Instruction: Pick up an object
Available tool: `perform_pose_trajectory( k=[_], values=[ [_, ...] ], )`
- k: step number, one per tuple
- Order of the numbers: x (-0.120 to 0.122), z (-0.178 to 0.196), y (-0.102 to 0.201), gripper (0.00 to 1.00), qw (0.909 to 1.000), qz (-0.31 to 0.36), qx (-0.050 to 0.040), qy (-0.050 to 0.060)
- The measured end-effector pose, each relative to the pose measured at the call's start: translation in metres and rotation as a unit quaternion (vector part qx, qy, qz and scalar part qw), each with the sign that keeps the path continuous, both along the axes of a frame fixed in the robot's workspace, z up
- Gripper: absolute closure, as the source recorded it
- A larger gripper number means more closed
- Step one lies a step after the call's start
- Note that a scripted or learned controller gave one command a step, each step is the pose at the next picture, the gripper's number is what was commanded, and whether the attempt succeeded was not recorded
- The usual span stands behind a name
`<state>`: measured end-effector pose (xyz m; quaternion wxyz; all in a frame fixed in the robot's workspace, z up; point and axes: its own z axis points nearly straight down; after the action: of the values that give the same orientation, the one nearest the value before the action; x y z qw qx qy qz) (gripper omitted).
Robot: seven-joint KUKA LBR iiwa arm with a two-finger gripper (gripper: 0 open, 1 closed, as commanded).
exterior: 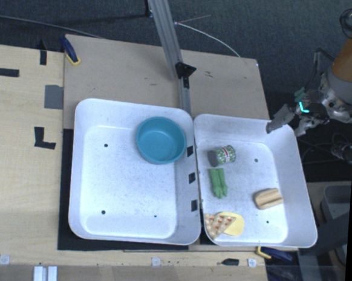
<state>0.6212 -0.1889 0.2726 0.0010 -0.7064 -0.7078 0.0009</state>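
From my seat, the arm (346,65) sat at the far right of the camera view, its orange band high in the corner and its wrist angled down toward the right bin's (300,177) far right corner. The pincer (282,122) hung just past that corner, over the bin's rim, with nothing between its tips that I could see. Whether it was spread or pressed together I could not tell; it showed as a dark, blurred shape.

The right bin held four things, all well apart from the pincer. A small can (223,154) with a green label lay on its side near the bin's upper left. Just below it lay a green vegetable toy (219,182), long and narrow, pointing along the divide. A tan block (268,198) lay toward the right wall. A yellow wedge (223,223), like a pizza slice, rested in the near left corner, touching or nearly touching the rim.

The left bin (94,179) held a blue bowl (160,140), upright, in its upper right corner beside the divide.

Both bins sat side by side on the bench (16,173), with a slanted metal post (169,36) rising behind them.
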Motion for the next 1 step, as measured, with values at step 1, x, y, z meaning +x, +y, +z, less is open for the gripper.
perform_pose_trajectory(
  k=[1],
  values=[
    [0.0003, 0.0008, 0.0, 0.0, 1.0, 0.0, -0.0002, -0.001]
  ],
)
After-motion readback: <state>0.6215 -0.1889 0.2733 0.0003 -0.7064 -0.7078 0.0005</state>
